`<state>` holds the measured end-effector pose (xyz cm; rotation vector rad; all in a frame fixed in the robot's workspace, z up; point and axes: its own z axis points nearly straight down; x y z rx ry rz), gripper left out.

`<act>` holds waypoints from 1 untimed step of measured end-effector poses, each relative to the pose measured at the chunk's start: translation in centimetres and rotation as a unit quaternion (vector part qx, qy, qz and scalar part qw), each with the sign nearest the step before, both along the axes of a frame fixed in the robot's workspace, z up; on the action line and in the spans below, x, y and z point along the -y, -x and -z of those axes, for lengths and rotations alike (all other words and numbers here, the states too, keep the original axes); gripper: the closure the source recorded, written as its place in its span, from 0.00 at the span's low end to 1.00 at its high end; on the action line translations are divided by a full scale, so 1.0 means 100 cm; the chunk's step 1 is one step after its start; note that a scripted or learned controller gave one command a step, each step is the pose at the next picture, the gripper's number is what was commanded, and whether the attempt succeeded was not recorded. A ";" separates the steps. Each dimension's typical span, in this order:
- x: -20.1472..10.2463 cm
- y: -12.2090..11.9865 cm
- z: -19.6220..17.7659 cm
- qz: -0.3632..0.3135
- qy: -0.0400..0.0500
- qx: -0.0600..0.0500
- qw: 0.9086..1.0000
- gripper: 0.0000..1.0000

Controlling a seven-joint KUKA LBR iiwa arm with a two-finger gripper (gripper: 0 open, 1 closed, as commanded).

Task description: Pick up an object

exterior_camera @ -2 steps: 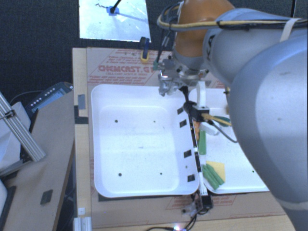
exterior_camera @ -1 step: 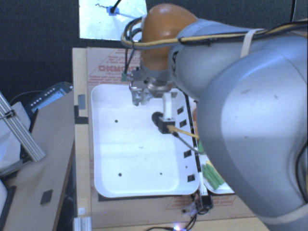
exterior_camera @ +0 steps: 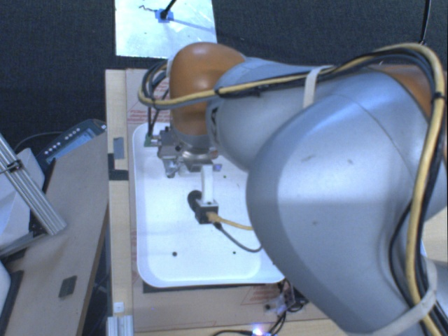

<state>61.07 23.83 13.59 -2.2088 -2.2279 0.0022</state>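
Even, fairly bright diffuse light: shallow white plastic bin [exterior_camera: 168, 250] nearly washed out with only faint soft shadow, square silvery foil sheet [exterior_camera: 164, 19] at far left throwing mottled glare, dark cloth backdrop [exterior_camera: 56, 40] dim, bulky grey metal arm [exterior_camera: 336, 187] at near right soft, slightly unfocused.

Grey arm [exterior_camera: 336, 173] w/ orange band [exterior_camera: 196, 75] reaches in from rt, hand [exterior_camera: 183, 161] over far half of white bin [exterior_camera: 168, 257].
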 end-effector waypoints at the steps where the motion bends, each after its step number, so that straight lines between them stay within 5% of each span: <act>1: 0.004 -0.020 -0.101 0.002 -0.001 0.007 1.000 1.00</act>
